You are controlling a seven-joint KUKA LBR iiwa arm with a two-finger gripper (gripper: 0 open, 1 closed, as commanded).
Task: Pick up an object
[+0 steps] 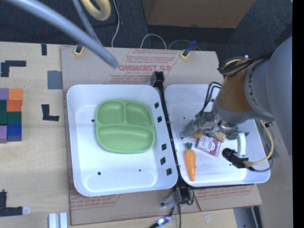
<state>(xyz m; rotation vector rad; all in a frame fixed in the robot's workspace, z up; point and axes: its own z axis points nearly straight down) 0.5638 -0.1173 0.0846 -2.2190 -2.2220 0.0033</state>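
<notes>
The arm reaches in from the right and its gripper (202,127) hangs low over the right bin (254,175), just above a small cluster of things. Whether the gripper is spread or pressed together cannot be told, since the wrist and its cables cover it, and nothing can be seen pinched in it. So the pick looks not yet done: no object is clearly lifted, and the grasp and the lift are both left, as far as this view shows.

The likely candidates lie in the right bin. A toy carrot (190,164) lies lengthwise near the bin's front left, just below the gripper. A small pink packet (208,146) lies just beside it, close under the wrist, touching or nearly touching a small tan item that is too blurred to name.

The left bin (80,175) holds a green divided plate (125,126), well apart from the arm. On the tabletop (28,175) to the far left stand coloured blocks (11,115). The black cable looping by the bin's right side and the divider between the bins crowd the gripper's working room.
</notes>
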